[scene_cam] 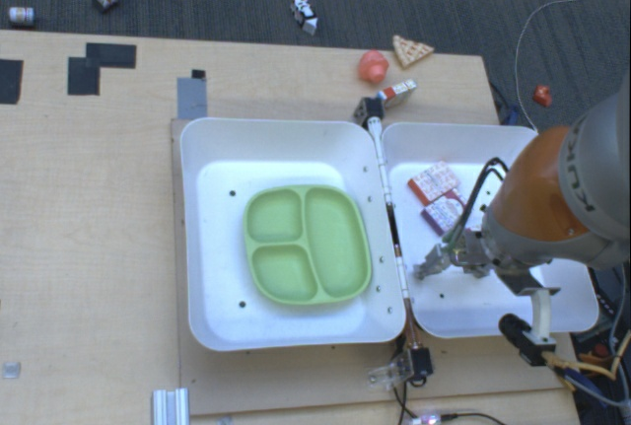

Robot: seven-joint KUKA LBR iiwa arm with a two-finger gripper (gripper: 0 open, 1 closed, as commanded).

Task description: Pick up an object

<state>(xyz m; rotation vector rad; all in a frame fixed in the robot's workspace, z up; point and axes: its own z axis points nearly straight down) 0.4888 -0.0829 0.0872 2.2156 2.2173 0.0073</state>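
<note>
Packets: two small ones lie in the right bin [463, 310], a red-and-white packet [435, 182] near the bin's far wall and a purple packet [444, 213] touching its near edge. The gripper [431, 265] sits lower in the same bin, nearer the divider wall, tips over bare floor; how far its jaws are parted cannot be told, and nothing shows between them. Judged from this, the purple packet is the closer target, up and slightly right of the tips, long axis slanting.
</note>
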